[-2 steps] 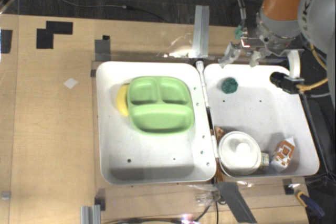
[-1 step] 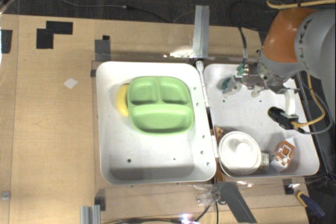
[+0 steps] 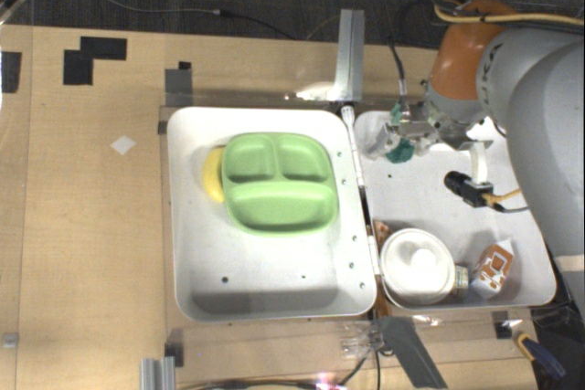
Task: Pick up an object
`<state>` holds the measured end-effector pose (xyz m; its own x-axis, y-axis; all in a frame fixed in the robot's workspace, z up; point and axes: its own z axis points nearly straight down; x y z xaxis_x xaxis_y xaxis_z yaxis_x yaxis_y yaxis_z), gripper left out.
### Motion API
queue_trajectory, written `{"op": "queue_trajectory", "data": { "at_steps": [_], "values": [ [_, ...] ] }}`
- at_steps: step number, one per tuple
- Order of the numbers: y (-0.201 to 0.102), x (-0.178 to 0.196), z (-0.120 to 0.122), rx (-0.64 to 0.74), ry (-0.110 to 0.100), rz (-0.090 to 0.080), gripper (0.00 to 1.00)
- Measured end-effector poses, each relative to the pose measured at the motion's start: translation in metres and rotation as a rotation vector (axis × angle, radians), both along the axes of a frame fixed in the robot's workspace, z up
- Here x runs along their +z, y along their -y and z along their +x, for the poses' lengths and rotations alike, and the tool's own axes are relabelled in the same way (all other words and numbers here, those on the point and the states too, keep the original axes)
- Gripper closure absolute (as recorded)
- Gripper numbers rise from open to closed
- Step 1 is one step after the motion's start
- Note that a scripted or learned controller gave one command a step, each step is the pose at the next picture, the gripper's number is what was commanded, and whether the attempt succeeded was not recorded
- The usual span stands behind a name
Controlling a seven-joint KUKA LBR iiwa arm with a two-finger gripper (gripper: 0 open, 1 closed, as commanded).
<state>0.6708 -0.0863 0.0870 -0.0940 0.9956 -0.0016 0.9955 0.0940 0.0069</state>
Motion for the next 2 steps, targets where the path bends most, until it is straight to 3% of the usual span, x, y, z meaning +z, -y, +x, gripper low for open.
{"op": "queue_trajectory", "data": {
  "at_steps": [1, 2],
  "values": [
    [-0.044, 0.101, -0.017, 0.030, 0.001, 0.001, 0.00],
    [0.004, 0.000, -0.004, -0.147, 0.000, 0.001, 0.00]
  ]
}}
